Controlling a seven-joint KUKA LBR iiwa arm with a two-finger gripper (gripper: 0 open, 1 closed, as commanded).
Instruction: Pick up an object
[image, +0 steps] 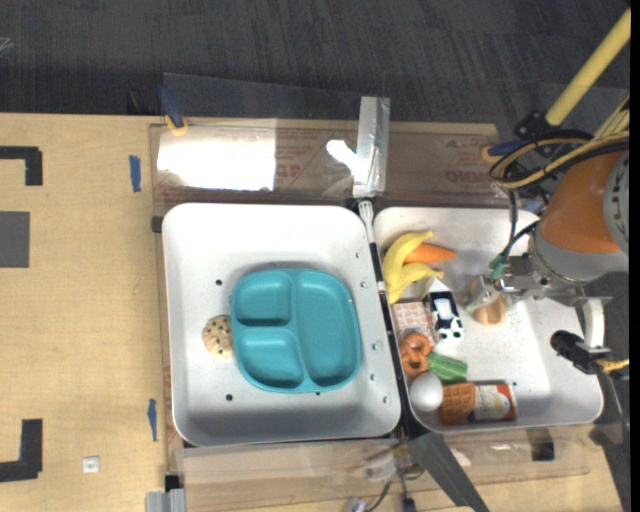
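My gripper (497, 283) hangs over the middle of the right bin (560, 385), reaching in from the right below the orange-banded wrist. Just beneath its tip lies a small tan object (489, 314); whether they touch is unclear. Along the bin's left side sit a yellow banana (402, 259), an orange carrot (433, 254), a black-and-white cow toy (445, 314), a brown pretzel (414, 349), a green piece (447, 367), a white egg (427, 391) and an orange-labelled can (478, 402) lying on its side.
The left bin (190, 300) holds a teal divided plate (296, 328) and a cookie (217, 335) beside its left edge. The shared wall (383, 300) between the bins runs just left of the banana. Cables (540, 155) and a yellow pole (595, 65) stand at the upper right.
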